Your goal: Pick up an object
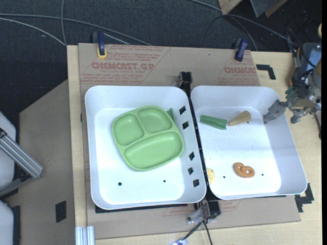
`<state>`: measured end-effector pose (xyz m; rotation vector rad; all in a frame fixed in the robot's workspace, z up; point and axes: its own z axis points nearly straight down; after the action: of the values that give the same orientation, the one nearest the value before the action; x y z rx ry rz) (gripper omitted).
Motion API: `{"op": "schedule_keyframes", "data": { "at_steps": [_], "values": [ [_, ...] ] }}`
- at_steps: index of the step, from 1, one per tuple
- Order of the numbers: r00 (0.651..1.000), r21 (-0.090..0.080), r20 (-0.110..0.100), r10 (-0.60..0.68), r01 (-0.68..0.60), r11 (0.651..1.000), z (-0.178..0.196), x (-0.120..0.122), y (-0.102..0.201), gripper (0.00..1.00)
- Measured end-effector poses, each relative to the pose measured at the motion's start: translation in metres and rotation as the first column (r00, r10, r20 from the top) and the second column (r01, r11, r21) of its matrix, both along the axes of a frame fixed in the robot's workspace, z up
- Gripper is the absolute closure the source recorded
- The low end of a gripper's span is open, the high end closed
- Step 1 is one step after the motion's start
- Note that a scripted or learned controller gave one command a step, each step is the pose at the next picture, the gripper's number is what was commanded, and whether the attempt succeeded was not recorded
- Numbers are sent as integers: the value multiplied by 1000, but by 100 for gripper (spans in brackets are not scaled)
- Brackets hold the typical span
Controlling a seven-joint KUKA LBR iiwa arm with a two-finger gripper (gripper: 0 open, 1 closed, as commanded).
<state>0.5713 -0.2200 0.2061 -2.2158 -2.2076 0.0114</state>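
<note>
Camera view from above takes in two white bins side by side on the desk. In the left bin a green divided plate is seen lying flat near the middle, well apart from the arm. At the near left corner of the right bin a small yellow scrap rests against the wall. Toward the far side of that bin a green stick is laid, its right end touching or just beside a tan cone-shaped piece. An orange pretzel-shaped piece lies near the front wall, apart from the others. At the far right edge of the right bin the gripper is poised, its jaws spread apart with nothing seen between them. Nothing is judged to have been picked up yet: every object rests on a bin floor. The tan piece is the closest candidate; a reach left, a descent, a closing and a lift remain to be done.
</note>
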Motion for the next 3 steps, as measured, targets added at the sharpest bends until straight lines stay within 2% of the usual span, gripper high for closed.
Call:
{"op": "schedule_keyframes", "data": {
  "at_steps": [1, 2, 3],
  "values": [
    [1000, -4, 14, 4, -4, 1000, 8, 3, 1, 0],
    [1000, -2, 10, 6, -6, 1000, -42, 11, 8, 0],
    [1000, -1, 9, 5, -5, 1000, -101, 7, 17, 0]
  ]
}}
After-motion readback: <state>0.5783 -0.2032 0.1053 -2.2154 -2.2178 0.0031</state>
